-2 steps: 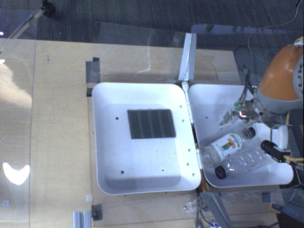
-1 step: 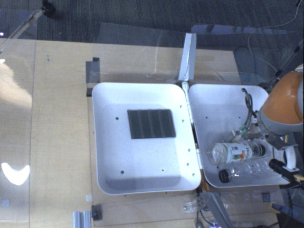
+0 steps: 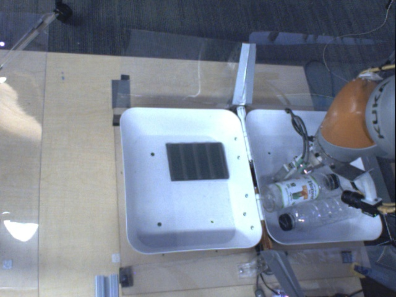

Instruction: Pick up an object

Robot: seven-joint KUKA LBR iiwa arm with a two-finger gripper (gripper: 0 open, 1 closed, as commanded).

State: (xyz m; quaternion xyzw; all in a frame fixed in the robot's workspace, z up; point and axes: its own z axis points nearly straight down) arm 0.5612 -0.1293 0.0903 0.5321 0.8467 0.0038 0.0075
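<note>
Right bin [image 3: 272, 129], near edge: clear plastic bottle, black cap [image 3: 312, 215], lying flat. Just beyond, touching it: labelled bottle [image 3: 297, 192], also on its side, label up. Hand [image 3: 303, 164]: low at the labelled bottle's far side; you cannot tell its opening or any hold. Centre your grip across the labelled bottle's body, clear of its neighbour. Left bin [image 3: 142, 178]: dark ribbed pad [image 3: 197, 161].

The arm [image 3: 365, 113] is grey with a broad, rounded orange band [image 3: 346, 119] above the wrist. Thin black cables [image 3: 299, 125] loop off its metallic tool [image 3: 304, 164], which carries small silvery fittings.
</note>
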